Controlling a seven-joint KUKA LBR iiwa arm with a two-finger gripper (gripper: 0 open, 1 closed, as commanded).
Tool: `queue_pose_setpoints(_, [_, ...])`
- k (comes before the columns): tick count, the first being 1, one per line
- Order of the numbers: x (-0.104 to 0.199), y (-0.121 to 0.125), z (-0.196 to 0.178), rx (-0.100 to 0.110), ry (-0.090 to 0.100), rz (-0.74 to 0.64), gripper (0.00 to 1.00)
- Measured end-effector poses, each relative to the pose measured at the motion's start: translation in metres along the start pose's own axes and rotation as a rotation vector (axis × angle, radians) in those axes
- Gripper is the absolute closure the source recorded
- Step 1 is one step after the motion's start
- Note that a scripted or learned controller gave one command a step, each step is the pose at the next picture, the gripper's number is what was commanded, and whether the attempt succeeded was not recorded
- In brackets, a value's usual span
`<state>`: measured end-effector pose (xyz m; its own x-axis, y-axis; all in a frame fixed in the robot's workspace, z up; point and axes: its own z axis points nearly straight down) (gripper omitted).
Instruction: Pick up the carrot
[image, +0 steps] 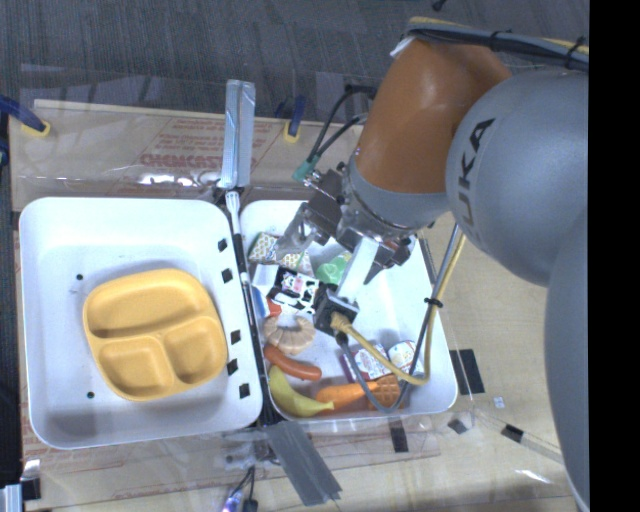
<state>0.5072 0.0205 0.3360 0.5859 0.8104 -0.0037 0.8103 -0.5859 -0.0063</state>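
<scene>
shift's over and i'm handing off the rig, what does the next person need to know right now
Tool: hangs above the back of the right bin; open or shut can't be told from this view.
Carrot: lies at the front of the right bin, beside the banana, apart from the tool.
Done: nothing; the carrot is not yet lifted.
Left: bring the tool forward and down to the carrot, grip it and lift it.
</scene>
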Motion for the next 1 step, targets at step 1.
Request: queue_pose_setpoints(1, [0.0733,0.0111,0.0445,-0.002,-0.001,-0.108,0.00])
